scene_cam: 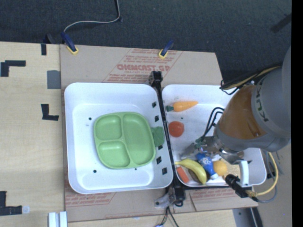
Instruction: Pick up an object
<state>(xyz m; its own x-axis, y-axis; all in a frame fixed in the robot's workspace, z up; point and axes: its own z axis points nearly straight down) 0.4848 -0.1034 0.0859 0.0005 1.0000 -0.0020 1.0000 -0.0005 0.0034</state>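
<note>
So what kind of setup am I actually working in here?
Most likely a lab bench rigged for pick-and-place trials. Two white bins sit side by side on a cardboard sheet clamped to the bench. The left one holds a green divided tray, the right one toy food such as a carrot and banana.

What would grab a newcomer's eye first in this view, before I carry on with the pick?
The bright green three-compartment plastic plate stands out, lying in the left white bin. Next comes the big grey arm with its orange band, reaching over the right white bin. Below it, toy food crowds the near corner: a yellow banana, with an orange carrot and a red tomato farther back.
</note>
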